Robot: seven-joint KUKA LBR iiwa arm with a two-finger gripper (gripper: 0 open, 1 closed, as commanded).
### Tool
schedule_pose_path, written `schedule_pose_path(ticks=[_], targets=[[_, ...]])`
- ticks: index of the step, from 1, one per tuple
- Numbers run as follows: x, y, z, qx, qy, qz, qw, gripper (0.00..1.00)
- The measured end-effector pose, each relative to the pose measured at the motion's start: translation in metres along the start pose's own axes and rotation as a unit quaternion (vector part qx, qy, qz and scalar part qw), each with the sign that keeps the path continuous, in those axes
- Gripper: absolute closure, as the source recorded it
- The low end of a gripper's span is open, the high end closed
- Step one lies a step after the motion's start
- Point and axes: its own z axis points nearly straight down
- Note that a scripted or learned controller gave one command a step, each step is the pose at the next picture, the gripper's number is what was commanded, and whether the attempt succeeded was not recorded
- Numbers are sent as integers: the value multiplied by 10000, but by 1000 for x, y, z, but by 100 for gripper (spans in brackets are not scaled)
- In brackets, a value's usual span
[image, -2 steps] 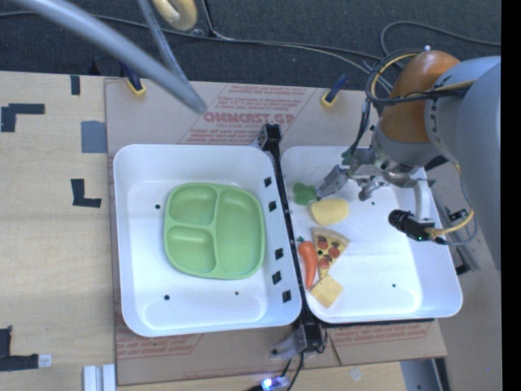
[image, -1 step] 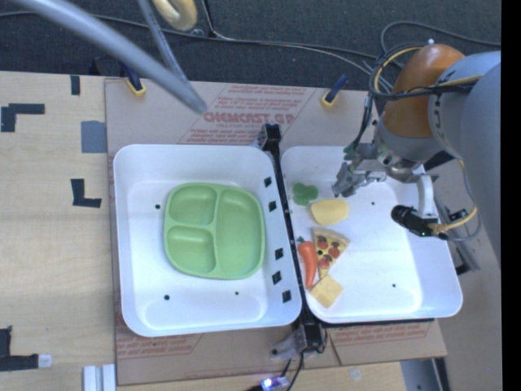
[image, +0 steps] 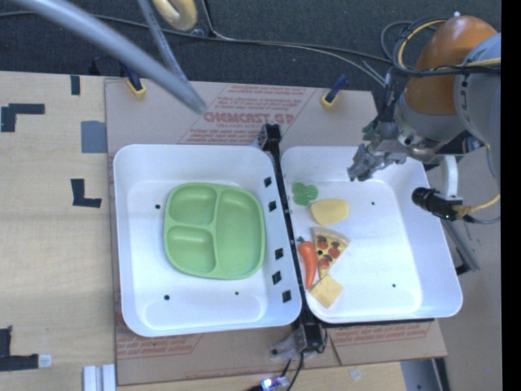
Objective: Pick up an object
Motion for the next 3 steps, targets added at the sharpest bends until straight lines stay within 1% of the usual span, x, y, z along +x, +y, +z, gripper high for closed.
schedule_pose_path(ticks=[1,2,3], targets=[[1,1,-47,5,4,-4,10000,100],[49,-29,-49,35,10,-17,10000,100],[99,-48,-54,35,12,-23,10000,100]])
